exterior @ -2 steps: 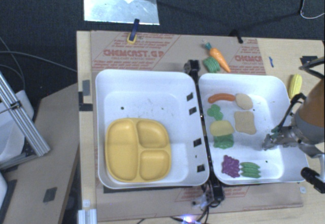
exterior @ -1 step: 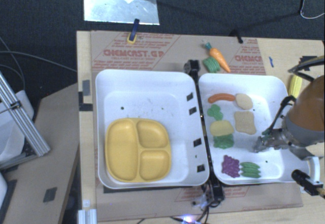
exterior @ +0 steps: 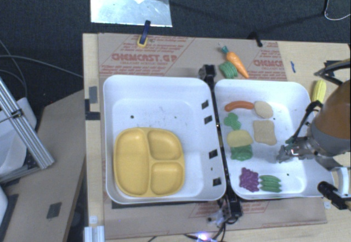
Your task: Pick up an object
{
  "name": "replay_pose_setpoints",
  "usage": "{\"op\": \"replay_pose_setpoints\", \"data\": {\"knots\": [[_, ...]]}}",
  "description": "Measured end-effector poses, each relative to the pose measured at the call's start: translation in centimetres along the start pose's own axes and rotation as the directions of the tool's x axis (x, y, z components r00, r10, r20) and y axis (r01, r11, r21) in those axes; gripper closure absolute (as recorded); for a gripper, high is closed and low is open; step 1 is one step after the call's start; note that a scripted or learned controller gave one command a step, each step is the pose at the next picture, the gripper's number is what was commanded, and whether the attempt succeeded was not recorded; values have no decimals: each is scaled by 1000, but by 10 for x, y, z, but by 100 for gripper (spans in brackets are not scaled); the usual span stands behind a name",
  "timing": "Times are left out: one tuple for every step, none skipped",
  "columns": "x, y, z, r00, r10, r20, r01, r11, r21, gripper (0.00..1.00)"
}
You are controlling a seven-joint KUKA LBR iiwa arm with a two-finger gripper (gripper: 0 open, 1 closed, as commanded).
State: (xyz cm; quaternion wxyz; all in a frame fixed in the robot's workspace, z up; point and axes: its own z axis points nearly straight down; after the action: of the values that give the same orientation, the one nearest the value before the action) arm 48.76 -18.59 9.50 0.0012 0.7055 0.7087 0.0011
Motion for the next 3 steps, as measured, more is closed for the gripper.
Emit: {"op": "replay_pose_setpoints", "data": {"knots": [[12, -1, 11, 1000, 0, -1, 0, 1000, 3, 100], [12, 0, 0, 1000, -1, 0, 1, 1000, 0, 100], [12, 1, -10, 1000, -4, 0, 4, 1000, -2, 100]]}}
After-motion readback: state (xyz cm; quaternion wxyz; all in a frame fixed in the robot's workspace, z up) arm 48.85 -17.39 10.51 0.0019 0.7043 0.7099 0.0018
